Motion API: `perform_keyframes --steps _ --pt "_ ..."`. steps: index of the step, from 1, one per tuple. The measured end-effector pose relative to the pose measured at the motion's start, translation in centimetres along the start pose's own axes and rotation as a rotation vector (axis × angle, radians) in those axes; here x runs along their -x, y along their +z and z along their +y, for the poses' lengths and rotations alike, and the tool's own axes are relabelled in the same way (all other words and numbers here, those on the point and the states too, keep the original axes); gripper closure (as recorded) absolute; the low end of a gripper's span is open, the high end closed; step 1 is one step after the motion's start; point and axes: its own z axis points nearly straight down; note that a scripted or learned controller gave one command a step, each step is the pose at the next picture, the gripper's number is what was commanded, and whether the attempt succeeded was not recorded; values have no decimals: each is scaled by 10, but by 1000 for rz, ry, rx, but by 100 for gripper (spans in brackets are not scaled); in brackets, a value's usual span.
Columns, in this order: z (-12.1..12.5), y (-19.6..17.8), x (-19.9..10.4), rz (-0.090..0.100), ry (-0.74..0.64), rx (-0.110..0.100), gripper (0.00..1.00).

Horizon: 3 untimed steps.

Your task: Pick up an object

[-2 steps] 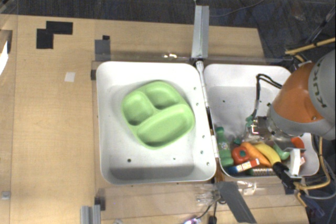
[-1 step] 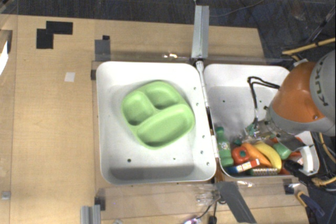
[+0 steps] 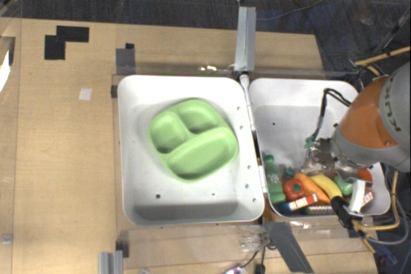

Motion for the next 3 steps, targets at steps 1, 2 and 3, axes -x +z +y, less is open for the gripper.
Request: perform_keyframes --steps 1,2,3 --pt "0 1 5 -7 5 2 0" --pt "-8 1 -27 -9 -196 3 0" --pt "-5 -9 -29 -6 -200 5 100"
